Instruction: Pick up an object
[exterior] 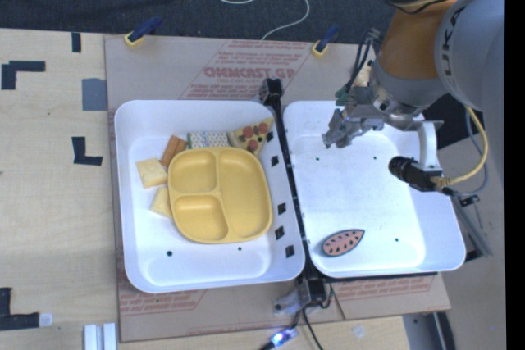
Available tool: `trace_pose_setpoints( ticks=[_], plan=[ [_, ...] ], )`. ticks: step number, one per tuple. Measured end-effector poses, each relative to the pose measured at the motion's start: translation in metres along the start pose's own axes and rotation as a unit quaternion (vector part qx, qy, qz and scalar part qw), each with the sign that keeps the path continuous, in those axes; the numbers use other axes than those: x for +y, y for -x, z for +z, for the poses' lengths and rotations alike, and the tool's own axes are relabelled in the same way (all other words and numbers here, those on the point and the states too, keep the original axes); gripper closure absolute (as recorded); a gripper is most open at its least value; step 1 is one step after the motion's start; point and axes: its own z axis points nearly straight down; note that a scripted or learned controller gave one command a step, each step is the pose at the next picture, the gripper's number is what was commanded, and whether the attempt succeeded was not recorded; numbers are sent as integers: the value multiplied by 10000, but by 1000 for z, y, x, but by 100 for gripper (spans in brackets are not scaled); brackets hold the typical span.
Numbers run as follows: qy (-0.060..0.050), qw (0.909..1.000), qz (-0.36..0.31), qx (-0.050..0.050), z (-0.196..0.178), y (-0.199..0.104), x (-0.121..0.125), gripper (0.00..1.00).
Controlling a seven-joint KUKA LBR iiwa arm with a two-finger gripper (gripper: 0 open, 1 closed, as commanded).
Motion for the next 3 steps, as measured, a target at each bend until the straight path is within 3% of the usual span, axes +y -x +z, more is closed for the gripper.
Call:
trace_pose_setpoints(
  ticks=[1, 2, 3],
  plan=[
    [-9, 10000, -6, -2, 17, -49, 28, 100],
    [-14, 10000, 23, -10, 22, -38, 30, 100],
    [-4, 10000, 18, -2, 2, -40, 27, 100]
  ],
)
